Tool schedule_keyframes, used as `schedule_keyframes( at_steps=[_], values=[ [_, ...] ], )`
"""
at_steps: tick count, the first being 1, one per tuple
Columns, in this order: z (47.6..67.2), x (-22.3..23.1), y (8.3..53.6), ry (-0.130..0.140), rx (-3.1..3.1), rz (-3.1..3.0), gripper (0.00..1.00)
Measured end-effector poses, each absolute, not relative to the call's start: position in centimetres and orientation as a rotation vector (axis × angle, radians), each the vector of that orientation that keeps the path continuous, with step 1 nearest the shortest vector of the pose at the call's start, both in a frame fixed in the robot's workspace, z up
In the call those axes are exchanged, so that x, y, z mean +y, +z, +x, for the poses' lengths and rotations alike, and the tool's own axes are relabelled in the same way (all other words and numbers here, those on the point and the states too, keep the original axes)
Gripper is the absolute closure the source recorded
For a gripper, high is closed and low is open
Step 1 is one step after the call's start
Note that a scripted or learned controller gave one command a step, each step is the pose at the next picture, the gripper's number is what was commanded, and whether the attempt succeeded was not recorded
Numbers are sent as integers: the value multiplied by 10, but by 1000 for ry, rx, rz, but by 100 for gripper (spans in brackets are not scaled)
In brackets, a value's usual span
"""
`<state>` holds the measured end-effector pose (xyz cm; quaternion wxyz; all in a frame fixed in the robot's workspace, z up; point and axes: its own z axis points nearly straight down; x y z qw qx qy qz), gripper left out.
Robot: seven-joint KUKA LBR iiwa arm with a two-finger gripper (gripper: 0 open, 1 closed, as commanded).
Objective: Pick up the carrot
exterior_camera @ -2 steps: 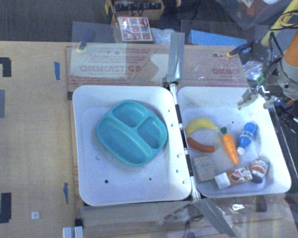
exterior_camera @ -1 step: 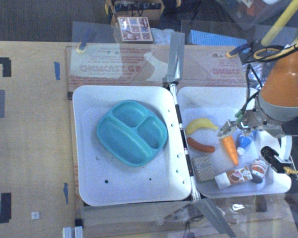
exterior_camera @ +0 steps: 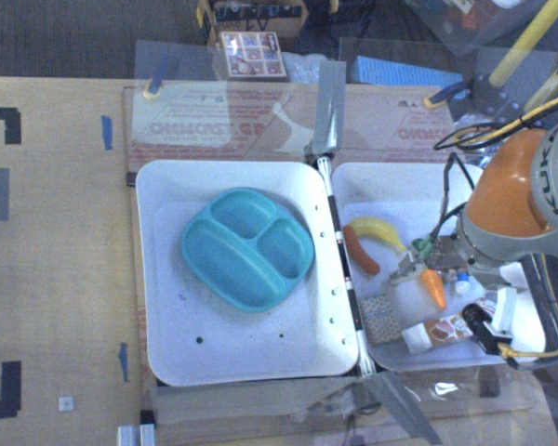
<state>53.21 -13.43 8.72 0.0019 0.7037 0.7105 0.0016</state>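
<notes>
Left bin (exterior_camera: 158,277): teal divided plate (exterior_camera: 248,247), centre. Right bin (exterior_camera: 391,179), near its left wall: red sausage (exterior_camera: 361,250), banana (exterior_camera: 377,231). Carrot (exterior_camera: 433,288) mid-bin, long axis near-vertical, tip twd front edge. Gripper (exterior_camera: 426,266) right above it; jaw state: can't tell.

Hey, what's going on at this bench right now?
A grey and orange robot arm reaches from the right into the right-hand bin, going for the carrot. Its gripper sits just above the carrot, which lies near a banana and a sausage. I cannot tell whether it has grasped it. The left bin holds a teal divided plate.
</notes>
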Motion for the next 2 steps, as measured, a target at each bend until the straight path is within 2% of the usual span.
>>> schedule_keyframes(
  at_steps=[1, 2],
  values=[
    [533, -135, 98, 9, 2224, 2207, 100],
    [537, -64, 236, 0, 2269, 2173, 100]
  ],
)
